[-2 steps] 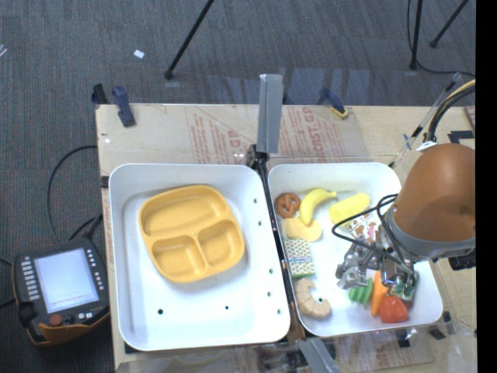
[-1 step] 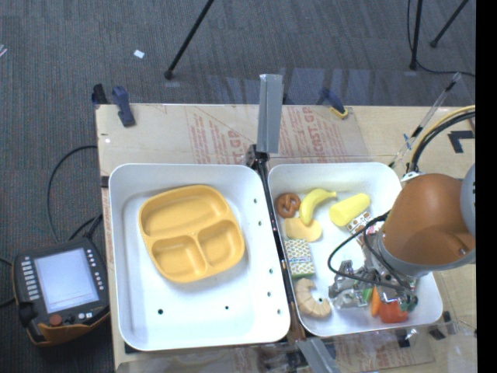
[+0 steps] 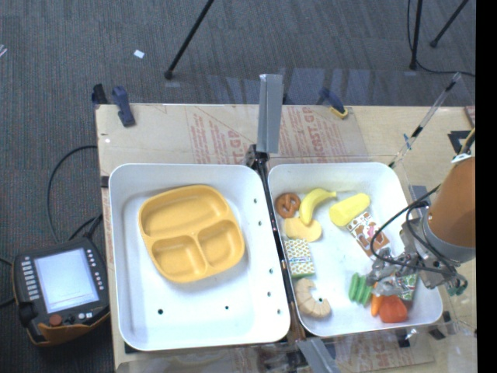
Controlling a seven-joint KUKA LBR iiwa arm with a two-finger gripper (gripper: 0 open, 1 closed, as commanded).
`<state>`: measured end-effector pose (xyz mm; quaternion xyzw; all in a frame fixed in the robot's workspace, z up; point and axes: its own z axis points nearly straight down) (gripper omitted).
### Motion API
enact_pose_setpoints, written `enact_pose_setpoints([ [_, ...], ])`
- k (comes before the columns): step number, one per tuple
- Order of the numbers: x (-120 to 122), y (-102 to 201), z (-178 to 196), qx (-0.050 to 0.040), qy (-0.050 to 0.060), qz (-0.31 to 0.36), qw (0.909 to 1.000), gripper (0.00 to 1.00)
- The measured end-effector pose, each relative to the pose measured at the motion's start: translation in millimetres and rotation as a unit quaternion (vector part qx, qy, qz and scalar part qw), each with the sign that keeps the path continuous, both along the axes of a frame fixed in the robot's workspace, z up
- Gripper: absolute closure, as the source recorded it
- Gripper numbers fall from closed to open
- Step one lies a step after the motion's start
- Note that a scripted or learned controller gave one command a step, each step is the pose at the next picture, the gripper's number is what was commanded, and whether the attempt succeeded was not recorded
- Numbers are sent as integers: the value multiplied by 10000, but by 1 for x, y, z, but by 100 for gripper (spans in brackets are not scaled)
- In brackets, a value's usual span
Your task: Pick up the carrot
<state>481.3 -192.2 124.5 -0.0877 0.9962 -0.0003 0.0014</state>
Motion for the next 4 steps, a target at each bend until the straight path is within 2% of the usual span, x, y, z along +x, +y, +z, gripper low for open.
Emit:
enact_pose_setpoints([
  [1,-1,1,-2,14,14,2,10000,0],
  [2,3,20,-39,25,35,273,9996,0],
  [3,4,21,-28,32,17,269,9996,100],
  [4,4,21,-29,34,22,267,9996,0],
])
